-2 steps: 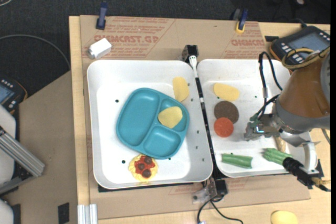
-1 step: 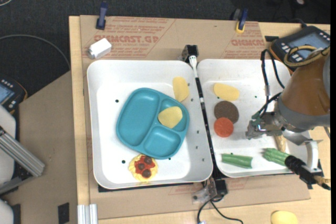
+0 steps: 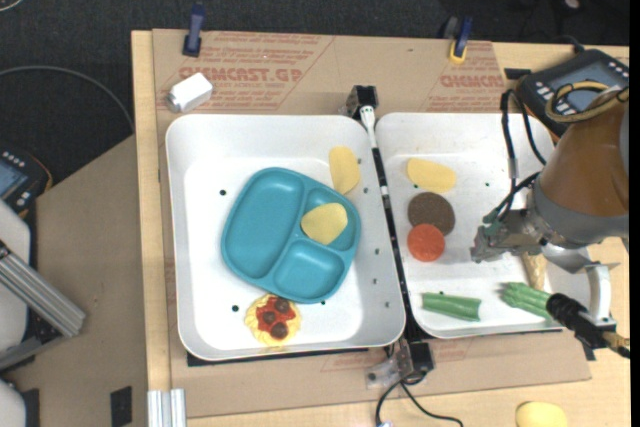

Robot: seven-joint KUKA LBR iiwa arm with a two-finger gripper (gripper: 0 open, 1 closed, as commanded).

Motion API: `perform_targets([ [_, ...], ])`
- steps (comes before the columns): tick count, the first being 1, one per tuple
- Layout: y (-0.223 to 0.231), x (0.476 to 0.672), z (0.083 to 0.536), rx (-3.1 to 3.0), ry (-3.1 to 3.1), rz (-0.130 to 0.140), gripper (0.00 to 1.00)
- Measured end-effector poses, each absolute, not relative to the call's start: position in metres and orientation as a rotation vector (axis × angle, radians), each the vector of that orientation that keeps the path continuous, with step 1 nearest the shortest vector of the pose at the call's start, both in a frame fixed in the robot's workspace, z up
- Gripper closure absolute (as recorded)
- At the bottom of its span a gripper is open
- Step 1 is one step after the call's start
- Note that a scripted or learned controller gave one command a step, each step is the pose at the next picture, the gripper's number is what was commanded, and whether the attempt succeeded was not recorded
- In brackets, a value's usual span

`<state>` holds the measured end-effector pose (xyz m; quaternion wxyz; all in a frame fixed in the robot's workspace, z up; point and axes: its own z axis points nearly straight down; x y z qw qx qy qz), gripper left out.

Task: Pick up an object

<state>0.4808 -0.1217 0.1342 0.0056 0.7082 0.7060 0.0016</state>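
Arm: I see the grey arm with its orange band entering from the right edge of the frame, wrist over the right bin [image 3: 470, 130].
Gripper: the gripper [image 3: 492, 240] sits right of centre, low over the right bin's floor; it looks dark and small here, and I cannot tell how it is set.
Nearest candidates: the red round piece [image 3: 427, 242] and the brown disc [image 3: 431, 210] lie just left of the gripper, touching or nearly touching each other; neither is in its grasp.
Other right-bin things: a pale yellow piece [image 3: 431, 175] toward the upper part of the bin, a green bean pod [image 3: 451, 305] near the bottom rim, another green pod [image 3: 527, 298] partly under the arm at lower right.
Left bin: the left bin [image 3: 200, 215] holds a blue divided plate [image 3: 285, 240] with a yellow piece [image 3: 325, 222] in its right compartment, a second yellow piece [image 3: 344, 169] beside the plate at upper right, and a small pizza toy [image 3: 272, 318] near the bottom rim.
Step in hand: I judge this as the approach, nothing lifted yet.
Doing it well: I would pick one target, likely the red piece, centre over it, and come straight down.
Risk: the brown disc crowds it, so a skewed descent may nudge both away.
Check: I would confirm the piece rises with the gripper before calling it done.
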Motion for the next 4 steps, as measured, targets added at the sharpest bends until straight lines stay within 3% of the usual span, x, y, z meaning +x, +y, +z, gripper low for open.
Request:
perform_targets([
  [2,-0.122,0.482,0.154,2.214,2.206,0.007,1.0],
  [3,-0.028,0.481,0.26,2.203,2.231,0.016,1.0],
  [4,-0.119,0.477,0.196,2.235,2.213,-0.009,1.0],
])
